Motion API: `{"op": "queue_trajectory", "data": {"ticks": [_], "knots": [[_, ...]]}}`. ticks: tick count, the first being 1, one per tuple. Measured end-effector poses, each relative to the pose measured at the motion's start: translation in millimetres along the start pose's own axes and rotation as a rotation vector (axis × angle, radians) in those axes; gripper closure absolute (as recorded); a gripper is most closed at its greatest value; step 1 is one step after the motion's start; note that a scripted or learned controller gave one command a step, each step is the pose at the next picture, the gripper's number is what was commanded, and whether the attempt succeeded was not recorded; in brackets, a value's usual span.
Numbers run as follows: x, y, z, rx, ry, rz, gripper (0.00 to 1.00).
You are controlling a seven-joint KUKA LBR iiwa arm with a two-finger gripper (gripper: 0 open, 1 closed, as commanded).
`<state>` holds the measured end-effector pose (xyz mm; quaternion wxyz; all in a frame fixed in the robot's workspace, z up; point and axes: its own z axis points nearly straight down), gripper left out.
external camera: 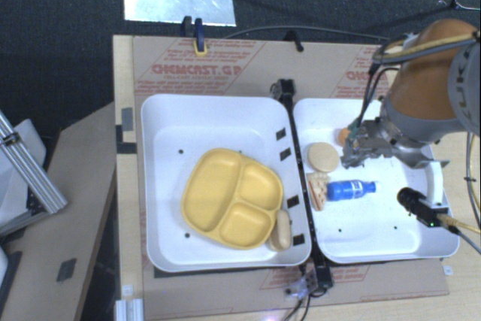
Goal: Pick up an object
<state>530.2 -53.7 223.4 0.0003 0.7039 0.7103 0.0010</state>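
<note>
In the right bin [376, 244] a blue bottle [350, 189] lies on its side near the middle. A round tan disc [324, 157] sits at the bin's left, with a wedge-shaped cracker with red marks [316, 191] just below it. A small orange thing [343, 136] peeks out at the gripper's left edge, mostly hidden. My gripper [358, 151] hangs low over the bin's upper middle, right of the disc and just above the bottle. I see nothing held in it.
The left bin [165, 124] holds a yellow divided tray [231, 197] and a beige oval lump [281, 230] against the tray's lower right corner. A black divider [301, 177] runs between the bins. The arm's bulk covers the right bin's upper right.
</note>
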Motion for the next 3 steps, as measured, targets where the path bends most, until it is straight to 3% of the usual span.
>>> {"op": "queue_trajectory", "data": {"ticks": [1,3], "knots": [[48,9,-1,-0.001,0.001,0.000,1.00],[151,59,-14,-0.002,0.001,-0.001,1.00]]}}
